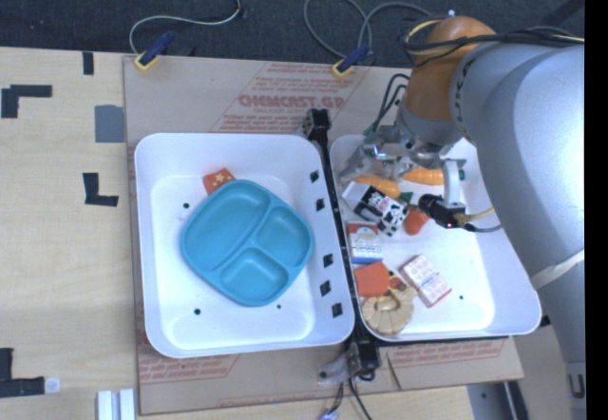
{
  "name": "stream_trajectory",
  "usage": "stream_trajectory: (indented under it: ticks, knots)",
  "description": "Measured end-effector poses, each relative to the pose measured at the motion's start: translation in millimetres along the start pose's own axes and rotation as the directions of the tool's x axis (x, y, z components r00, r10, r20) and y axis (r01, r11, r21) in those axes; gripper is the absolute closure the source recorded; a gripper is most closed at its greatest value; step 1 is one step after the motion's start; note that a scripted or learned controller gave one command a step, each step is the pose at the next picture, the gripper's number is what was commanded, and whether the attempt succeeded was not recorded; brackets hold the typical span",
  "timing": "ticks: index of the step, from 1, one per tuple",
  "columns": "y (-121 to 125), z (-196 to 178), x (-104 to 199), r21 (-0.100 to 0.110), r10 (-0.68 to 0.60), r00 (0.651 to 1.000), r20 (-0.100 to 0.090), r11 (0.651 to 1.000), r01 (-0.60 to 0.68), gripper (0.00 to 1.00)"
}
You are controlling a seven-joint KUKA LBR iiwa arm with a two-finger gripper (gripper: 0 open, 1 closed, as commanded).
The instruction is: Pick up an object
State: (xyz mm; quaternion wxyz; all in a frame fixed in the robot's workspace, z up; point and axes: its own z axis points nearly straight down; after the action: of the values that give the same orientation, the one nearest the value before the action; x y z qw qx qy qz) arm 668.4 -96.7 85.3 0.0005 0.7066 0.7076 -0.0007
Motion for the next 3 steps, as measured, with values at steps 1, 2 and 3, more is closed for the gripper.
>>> stream_trajectory:
  ticks: [1,2,3]
  knots:
    - [-24.5,-0.8,-22.3,-0.003,0.001,1.0,0.0,1.0,-0.001,0.0]
    - [0.6,-0.1,-8.6,-0.003,-0.001,1.0,-0.001,1.0,0.001,0.0]
    - [-10.9,-0.3,-6.5,-0.002,0.001,1.0,0.0,1.0,-0.001,0.0]
